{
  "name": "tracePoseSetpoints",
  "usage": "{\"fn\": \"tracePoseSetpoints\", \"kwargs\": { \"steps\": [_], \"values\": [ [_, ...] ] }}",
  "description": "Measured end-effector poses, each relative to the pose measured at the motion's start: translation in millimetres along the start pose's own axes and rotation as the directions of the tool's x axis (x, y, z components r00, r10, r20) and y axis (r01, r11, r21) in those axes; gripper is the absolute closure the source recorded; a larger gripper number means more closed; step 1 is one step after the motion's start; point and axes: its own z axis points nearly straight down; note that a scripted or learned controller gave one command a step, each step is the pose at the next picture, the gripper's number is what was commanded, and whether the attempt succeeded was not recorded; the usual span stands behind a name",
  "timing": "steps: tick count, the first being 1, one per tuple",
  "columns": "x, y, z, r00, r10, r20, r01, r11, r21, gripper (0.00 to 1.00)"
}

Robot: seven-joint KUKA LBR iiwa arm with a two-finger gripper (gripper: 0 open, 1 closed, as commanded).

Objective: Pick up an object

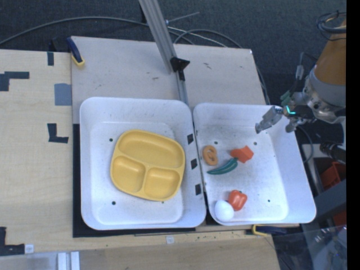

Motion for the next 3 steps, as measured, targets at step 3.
{"fn": "tracePoseSetpoints", "kwargs": {
  "steps": [3],
  "values": [
    [19, 2, 156, 1.000, 0.001, -0.001, -0.001, 1.000, 0.008, 0.00]
  ]
}}
